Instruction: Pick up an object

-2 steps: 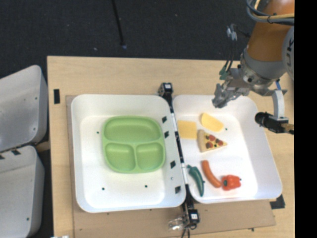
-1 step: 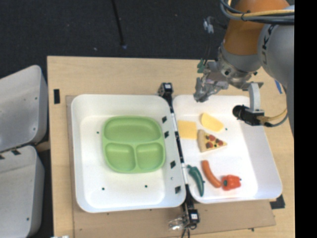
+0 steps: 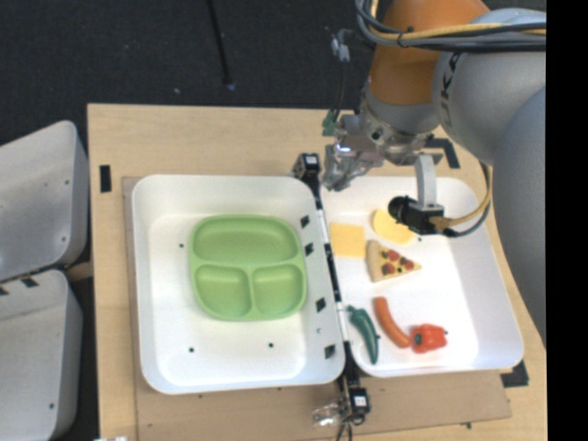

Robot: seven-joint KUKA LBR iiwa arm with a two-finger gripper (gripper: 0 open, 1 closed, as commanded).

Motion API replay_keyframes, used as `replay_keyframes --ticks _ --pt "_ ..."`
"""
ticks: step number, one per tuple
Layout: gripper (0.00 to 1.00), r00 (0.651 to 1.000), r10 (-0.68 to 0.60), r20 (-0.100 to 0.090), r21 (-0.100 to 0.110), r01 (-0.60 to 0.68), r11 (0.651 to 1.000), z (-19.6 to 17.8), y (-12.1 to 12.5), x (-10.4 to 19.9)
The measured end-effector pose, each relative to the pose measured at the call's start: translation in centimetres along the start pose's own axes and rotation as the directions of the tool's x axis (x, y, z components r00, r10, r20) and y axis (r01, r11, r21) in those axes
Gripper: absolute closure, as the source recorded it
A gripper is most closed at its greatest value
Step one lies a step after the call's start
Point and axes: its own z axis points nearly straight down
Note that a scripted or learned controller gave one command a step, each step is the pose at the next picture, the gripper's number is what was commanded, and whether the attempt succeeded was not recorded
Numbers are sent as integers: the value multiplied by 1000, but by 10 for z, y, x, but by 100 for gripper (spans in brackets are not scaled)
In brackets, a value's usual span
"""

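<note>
No text, label, brand, number or sign can be read anywhere on the bench [image 3: 211,122], the bins or the arm.

It looked like a robotics laboratory: two white bins [image 3: 147,246] lay on a plywood bench [image 3: 197,122], toy food inside them, a cabled robot arm [image 3: 432,39] above the bench.

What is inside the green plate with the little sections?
Nothing: the green plate in the left bin has three bare sections. The toy food, including the pizza slice and the cheese square, lies in the right bin. What's underneath the plate is hidden.
</note>
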Motion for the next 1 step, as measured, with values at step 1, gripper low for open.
replay_keyframes --ticks 1 --pt "100 1000 -1 -1 -3 1 1000 2 15 59"
